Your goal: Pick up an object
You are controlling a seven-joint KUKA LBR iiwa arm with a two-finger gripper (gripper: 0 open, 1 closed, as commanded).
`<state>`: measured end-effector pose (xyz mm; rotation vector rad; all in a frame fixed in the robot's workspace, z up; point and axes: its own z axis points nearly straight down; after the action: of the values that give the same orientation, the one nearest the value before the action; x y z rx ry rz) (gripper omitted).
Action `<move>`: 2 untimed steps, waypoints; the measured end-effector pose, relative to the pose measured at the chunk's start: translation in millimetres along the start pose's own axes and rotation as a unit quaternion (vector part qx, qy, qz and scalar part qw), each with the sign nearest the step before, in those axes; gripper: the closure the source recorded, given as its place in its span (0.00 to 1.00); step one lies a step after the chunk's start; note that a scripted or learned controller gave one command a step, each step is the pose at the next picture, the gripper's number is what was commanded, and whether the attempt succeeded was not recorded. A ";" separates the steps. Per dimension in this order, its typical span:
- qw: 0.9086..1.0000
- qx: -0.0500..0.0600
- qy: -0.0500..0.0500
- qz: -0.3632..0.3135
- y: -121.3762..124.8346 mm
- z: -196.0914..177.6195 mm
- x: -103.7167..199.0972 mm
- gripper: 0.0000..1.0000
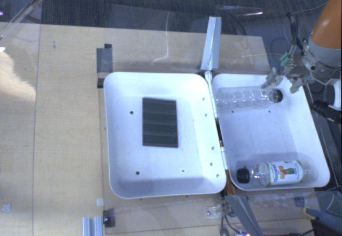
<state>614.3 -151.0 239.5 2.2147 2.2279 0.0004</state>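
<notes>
Two clear plastic bottles were seen in the right bin (315,138): an empty bottle (243,98) lying just left of the hand (282,81), and a labelled bottle (272,172) well below it. The hand's state could not be told. Both were judged light, slippery and easily crushed, best taken across the body.

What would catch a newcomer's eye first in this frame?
The dark ribbed rectangular block lying in the middle of the left white bin stands out most against the white. In the right white bin, a clear plastic bottle with a black cap and colourful label lies along the near wall. A second, label-free clear bottle lies at the far wall, with the tool just above its cap end.
</notes>
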 end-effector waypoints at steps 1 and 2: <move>0.995 0.000 0.000 0.104 -8.9 53.9 -38.1 0.00; 1.000 -0.008 -0.001 0.021 -72.1 150.1 19.5 0.00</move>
<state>542.2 -132.0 89.4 2.2520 2.1730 0.0151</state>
